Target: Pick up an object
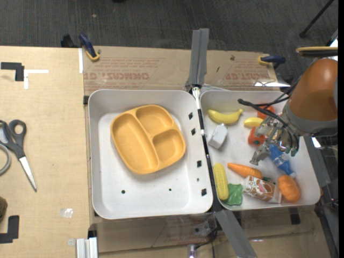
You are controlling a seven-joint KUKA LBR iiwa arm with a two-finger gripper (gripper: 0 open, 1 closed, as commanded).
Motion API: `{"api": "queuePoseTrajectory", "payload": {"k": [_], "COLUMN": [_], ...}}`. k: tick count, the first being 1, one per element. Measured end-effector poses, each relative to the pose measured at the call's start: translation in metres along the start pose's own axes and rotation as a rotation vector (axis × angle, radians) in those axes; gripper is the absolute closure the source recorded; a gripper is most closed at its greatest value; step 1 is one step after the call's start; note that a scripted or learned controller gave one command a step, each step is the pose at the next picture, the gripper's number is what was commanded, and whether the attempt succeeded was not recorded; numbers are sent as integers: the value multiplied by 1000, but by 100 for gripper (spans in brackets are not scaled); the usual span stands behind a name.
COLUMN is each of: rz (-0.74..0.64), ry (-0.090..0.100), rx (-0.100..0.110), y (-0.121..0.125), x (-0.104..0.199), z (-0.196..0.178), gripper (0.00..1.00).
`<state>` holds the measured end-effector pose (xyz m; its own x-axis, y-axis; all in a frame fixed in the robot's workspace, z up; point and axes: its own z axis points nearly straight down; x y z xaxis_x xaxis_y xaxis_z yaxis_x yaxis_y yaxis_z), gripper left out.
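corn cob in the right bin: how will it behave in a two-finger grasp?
The corn cob looks like moulded plastic, so probably stiff and light. Its rounded, elongated shape may roll or twist if pinched off-centre. It lies against the right bin's left wall, touching the green toy, so finger room is likely tight.

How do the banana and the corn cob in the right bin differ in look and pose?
The banana is smooth and curved, while the corn cob is straight and ridged. The banana lies crosswise near the right bin's far end; the corn cob lies lengthwise along its left wall near the front. The corn cob sits against a green toy; the banana lies apart. Both are yellow toy foods.
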<state>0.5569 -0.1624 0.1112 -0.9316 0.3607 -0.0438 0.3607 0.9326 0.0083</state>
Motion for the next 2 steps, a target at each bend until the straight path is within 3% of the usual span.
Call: {"api": "queuePoseTrajectory", "payload": {"k": [1,2], "rz": [4,1], "ry": [4,11], "rx": [0,2], "y": [-3,-3], "x": [7,9], "z": [2,-3], "gripper": [0,100]}}
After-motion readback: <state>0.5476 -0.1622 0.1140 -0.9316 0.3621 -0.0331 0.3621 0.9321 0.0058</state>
